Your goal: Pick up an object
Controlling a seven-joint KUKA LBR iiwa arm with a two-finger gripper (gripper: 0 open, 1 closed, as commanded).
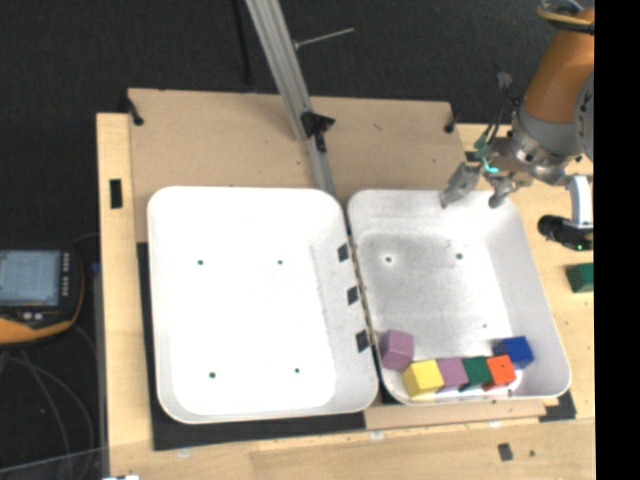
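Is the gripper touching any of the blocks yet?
Apart. The camera view shows the gripper open over the right bin's far rim, while the blocks lie along the near wall, with bare bin floor between them.

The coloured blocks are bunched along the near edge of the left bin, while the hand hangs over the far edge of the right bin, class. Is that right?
Not quite: the bin is wrong. The camera view shows the coloured blocks bunched along the near edge of the right bin, not the left bin. The hand does hang over the right bin's far edge.
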